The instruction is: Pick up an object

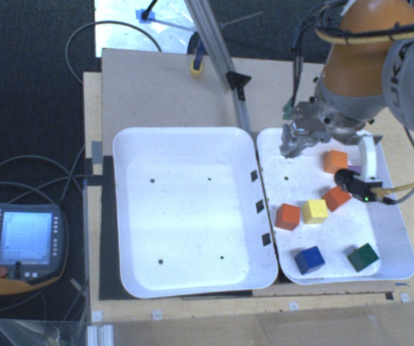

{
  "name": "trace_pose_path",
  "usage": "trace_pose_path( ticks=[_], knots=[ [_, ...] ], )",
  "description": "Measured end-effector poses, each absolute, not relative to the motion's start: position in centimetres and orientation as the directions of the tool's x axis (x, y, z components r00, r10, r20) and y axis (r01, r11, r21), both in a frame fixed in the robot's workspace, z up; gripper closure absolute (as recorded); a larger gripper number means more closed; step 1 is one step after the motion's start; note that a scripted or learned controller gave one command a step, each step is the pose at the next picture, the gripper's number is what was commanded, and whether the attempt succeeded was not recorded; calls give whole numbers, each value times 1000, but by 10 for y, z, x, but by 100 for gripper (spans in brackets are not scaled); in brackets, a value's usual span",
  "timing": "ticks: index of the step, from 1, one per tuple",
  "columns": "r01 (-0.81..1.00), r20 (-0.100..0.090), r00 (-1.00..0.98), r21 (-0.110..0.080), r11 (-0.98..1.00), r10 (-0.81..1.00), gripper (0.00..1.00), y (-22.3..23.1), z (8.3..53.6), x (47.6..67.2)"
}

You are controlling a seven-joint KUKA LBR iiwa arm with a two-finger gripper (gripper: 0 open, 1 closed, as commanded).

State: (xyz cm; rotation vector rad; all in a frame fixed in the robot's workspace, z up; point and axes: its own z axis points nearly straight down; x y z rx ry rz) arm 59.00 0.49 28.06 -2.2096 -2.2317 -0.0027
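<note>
My gripper (291, 147) hangs over the far left part of the right bin (398, 262), below the orange wrist band. Nothing shows between its fingers. Several blocks lie in that bin. An orange block (335, 161) sits just right of the gripper, and a red-orange block (337, 197) lies nearer the front. An orange block (287, 216) and a yellow block (315, 211) sit side by side, touching, in the middle. A blue block (309, 259) and a green block (363, 256) rest near the front wall.
The left bin (131, 265) stands beside the right one, joined by black clips (260, 206). A metal pole (214, 34) slants across the back of the bench. A teach pendant (21, 247) lies on the floor at the left. A cable and white fitting (368, 164) hang over the right bin.
</note>
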Motion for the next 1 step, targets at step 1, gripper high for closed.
trace_pose_path(
  ticks=[1],
  knots=[
    [1000, 3, -10, -2, 10, 1000, 100, 55, 262, 565]
  ],
)
